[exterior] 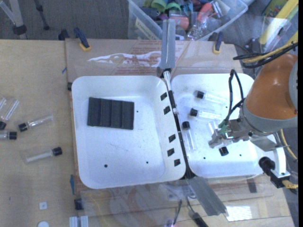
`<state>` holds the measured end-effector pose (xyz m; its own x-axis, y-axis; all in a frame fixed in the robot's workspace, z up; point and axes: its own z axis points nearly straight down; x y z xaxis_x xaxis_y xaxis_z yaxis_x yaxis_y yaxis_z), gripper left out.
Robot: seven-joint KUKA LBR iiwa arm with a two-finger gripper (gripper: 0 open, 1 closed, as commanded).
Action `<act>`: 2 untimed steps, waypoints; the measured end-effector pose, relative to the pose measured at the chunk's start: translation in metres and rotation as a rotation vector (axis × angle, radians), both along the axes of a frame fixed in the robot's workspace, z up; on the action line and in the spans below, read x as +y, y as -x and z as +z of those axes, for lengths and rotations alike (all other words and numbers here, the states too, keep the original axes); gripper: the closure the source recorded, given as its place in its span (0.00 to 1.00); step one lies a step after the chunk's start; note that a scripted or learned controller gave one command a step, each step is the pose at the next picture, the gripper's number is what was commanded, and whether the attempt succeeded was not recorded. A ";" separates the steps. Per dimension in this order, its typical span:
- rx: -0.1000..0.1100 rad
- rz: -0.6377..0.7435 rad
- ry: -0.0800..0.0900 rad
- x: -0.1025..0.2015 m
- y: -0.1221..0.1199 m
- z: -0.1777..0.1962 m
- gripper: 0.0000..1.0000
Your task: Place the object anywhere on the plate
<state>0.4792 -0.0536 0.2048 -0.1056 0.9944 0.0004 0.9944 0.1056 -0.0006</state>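
A black ridged plate (pixel 111 113) lies flat in the left bin (pixel 94 169), toward its back left. Several clear vials with black caps lie in the right bin (pixel 236 167): one at the back (pixel 206 96), one below it (pixel 202 113), and one near the divider (pixel 188 134). My gripper (pixel 218 139) is low over the right bin's middle, right of these vials. Another clear vial (pixel 212 126) lies just beside the gripper at its upper left. A black cap (pixel 223 151) shows just below the gripper. I cannot tell whether anything is held.
The bins meet at a ridge with several black clips (pixel 170 124). Loose vials (pixel 42 153) lie on the wooden bench to the left of the bins. A clear tub of coloured toys (pixel 189 8) stands behind the bins. The arm's orange band (pixel 274 93) overhangs the right bin's right side.
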 end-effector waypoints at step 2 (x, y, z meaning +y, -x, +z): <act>0.002 -0.573 0.003 0.139 -0.050 -0.022 1.00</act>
